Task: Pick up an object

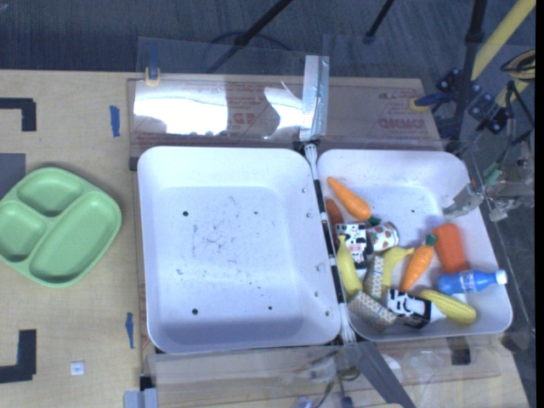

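Note:
The right bin (408,172) holds a pile of toy food. An orange carrot (348,198) lies near its left wall. A second carrot (416,266) and an orange-red pepper (449,245) sit toward the right. A blue bottle (473,281) lies by the right rim, with a yellow corn cob (449,306) in front of it. A yellow banana (346,268) and a black-and-white cow toy (361,243) crowd the left side. My gripper (466,200) shows as a grey shape at the bin's right rim, above the pepper and touching no object.
The left bin (229,228) stands beside the right one. A green divided plate (55,225) rests on the bench at far left. A clear panel (229,100) stands behind the bins. Cables and stand legs (497,109) crowd the far right.

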Controlling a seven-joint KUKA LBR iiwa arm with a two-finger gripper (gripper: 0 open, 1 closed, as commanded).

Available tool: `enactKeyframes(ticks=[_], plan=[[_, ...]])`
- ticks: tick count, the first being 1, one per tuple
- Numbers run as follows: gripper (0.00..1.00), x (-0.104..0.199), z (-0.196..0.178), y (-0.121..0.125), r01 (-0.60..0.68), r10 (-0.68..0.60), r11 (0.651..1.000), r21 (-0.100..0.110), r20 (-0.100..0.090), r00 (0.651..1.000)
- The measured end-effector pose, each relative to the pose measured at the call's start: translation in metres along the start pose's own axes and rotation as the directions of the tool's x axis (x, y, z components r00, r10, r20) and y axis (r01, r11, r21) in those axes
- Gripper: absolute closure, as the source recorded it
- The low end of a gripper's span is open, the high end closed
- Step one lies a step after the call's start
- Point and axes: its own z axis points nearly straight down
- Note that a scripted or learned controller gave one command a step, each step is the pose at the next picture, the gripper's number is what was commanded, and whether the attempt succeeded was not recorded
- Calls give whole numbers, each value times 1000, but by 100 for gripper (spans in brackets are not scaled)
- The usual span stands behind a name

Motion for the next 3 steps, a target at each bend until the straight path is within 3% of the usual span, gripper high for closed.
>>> enactKeyframes(ticks=[1, 2, 3], plan=[[0, 50, 94, -37, 100, -100, 995, 1, 0, 995], [0, 31, 103, 45, 111, -111, 994, -10, -10, 994], [0, 45, 133, -36, 336, -336, 942, -6, 3, 942]])
